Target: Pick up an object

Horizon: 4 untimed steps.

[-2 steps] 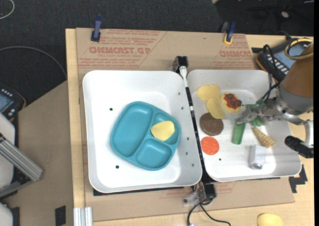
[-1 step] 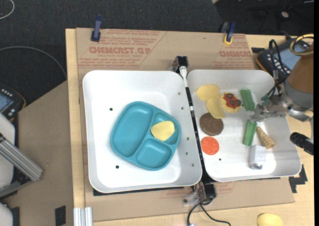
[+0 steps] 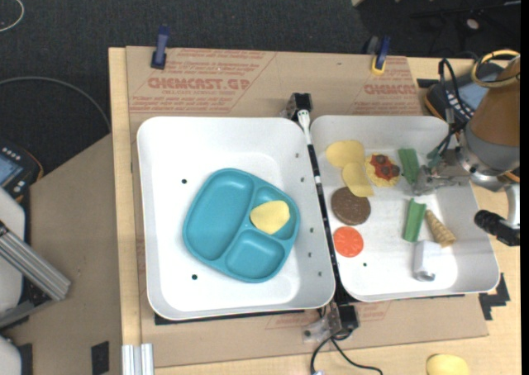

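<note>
Camera view: end effector low at right bin's far edge

You had the end effector (image 3: 426, 177) down among crowded pieces in the right bin (image 3: 471, 278); I could not tell its state. Nearest candidates: a green stick (image 3: 408, 162) touching it, another green block (image 3: 413, 220) just below. Risk, by my reading: tight packing could have meant a nudge, not a grasp. Left bin (image 3: 165, 150) held a teal tray (image 3: 223, 225). The desk (image 3: 124, 200) was cardboard-topped, dark floor beyond.
</note>
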Tool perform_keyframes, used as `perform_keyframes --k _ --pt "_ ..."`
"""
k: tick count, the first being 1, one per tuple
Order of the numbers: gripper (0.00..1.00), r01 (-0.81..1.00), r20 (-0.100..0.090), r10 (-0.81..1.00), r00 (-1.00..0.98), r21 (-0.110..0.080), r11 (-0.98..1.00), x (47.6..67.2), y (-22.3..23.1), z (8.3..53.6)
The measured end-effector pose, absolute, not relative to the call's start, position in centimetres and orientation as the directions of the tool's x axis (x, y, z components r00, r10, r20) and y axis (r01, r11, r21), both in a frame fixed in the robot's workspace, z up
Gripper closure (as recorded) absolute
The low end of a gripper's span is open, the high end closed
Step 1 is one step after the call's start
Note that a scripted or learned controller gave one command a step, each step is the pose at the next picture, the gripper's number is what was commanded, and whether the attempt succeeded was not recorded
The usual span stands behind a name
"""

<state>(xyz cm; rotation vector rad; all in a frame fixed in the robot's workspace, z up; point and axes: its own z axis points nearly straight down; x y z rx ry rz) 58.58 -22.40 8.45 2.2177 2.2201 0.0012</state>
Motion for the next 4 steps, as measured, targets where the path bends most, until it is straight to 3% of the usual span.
perform_keyframes --k 1,2,3,4 --pt "1.0 1.0 0.002 1.0 0.001 -0.003 -0.001 54.9 -22.4 9.5" --pt "1.0 1.0 -0.002 1.0 -0.009 0.015 0.009 56.4 -14.7 24.4" --pt "1.0 1.0 -0.001 1.0 -0.002 0.004 0.002 50.7 -13.6 34.5" --pt "1.0 1.0 0.0 1.0 -0.002 -0.001 0.002 56.0 -14.1 26.3"
